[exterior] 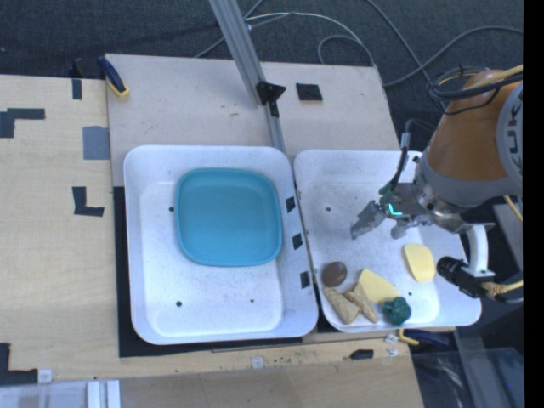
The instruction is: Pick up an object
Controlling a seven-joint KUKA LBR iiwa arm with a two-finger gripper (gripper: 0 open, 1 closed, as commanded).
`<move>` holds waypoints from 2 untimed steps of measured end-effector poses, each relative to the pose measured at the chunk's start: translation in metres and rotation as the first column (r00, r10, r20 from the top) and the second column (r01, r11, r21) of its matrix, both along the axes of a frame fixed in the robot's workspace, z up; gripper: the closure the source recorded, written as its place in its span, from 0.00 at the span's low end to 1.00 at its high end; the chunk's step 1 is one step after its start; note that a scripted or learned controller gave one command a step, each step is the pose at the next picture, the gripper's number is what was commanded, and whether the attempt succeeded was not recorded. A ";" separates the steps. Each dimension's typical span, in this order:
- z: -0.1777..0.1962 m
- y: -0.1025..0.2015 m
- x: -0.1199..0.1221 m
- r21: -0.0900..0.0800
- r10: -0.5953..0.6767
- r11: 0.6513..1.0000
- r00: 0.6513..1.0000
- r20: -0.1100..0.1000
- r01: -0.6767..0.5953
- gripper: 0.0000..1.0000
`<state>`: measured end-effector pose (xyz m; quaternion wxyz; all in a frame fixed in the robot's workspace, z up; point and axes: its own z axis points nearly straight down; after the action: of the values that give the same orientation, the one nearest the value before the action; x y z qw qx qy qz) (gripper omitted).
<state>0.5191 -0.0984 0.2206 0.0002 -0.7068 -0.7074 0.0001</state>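
Hand: grey metal, two fingers, hanging over the bare speckled floor of the right bin. Fingers stand apart, nothing between them; one fingertip points down toward the bin's left half, a small teal light glowing at the wrist just behind.

Arm: enters from the right, bulky orange band above a grey wrist, bent downward over the bin's right rim. Black cables loop off behind it.

Objects, all in the right bin, below the hand in the view and apart from it:
- pale yellow rounded oval piece, smooth, just right of and below the hand
- brown roundish lump, dull, below-left of the hand
- yellow wedge, flat-faced, below the hand
- tan, rough-looking sticks, touching the wedge's left edge
- dark teal knobbly thing, against the wedge's lower right corner

Left of the hand, past the divider: left bin, white shallow plastic, holding a blue rounded-square plate, smooth and glossy.

Table: light wood-grain, black tape marks well left of the hand. A grey metal pole slants up beyond the bins.
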 end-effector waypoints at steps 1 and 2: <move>0.000 0.000 0.000 0.000 0.000 1.000 1.000 0.000 0.000 0.00; -0.043 -0.001 -0.005 0.000 0.000 1.000 1.000 -0.004 0.000 0.00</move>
<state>0.5138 -0.0994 0.1772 0.0015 -0.7070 -0.7072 0.0014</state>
